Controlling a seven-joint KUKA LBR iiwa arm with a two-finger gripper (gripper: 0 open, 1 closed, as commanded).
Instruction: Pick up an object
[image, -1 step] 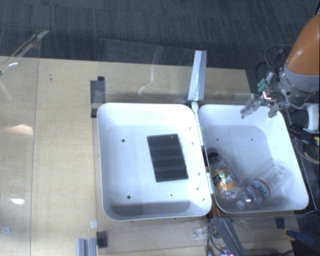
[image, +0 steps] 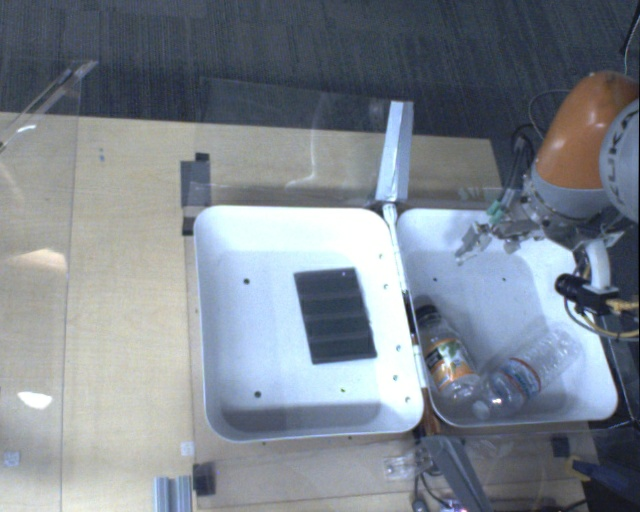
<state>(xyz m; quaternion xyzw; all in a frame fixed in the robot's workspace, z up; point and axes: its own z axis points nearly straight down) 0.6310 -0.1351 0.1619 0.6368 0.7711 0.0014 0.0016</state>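
**Bottles wait in the right bin, tool not yet down**

Bottles are the likely pick here, lying in the lower right of the frame. Largest first: the counter (image: 100, 300) carries two white bins. The left bin (image: 230, 300) holds a flat black ridged pad (image: 335, 315). The right bin (image: 480, 300) holds a clear bottle with an orange label (image: 447, 362) against its left wall, and beside it a crumpled clear bottle with a blue label (image: 525, 372). The arm (image: 590, 140) reaches in at the upper right; its tool (image: 485, 235) hangs over the right bin's far end, well apart from both bottles, fingers spread and holding nothing. By my reading this is the approach step: next it must travel toward the lower frame and descend over one bottle.
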